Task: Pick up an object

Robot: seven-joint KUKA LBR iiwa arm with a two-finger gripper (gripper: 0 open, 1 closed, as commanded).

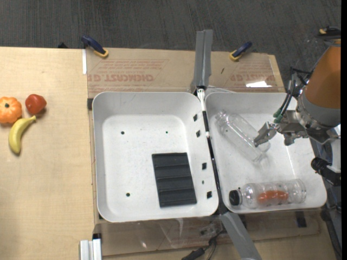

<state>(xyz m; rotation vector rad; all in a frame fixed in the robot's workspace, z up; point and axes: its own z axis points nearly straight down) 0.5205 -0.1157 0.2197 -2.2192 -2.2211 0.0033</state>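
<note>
A clear plastic bottle [239,135] lies slanted in the right bin [303,104], its lower end just beside the gripper [265,135], which reaches in from the right at the bottle's flank. Whether the fingers are spread or closed cannot be told (they blur against the clear plastic). Below the gripper, near the bin's front wall, lies a second clear bottle [268,194] with a black cap and something orange inside. Well to the gripper's left, the left bin [108,145] holds a ridged black block [173,179]. Far left on the bench sit an orange [9,110], a red fruit [35,104] and a banana [19,134].
</note>
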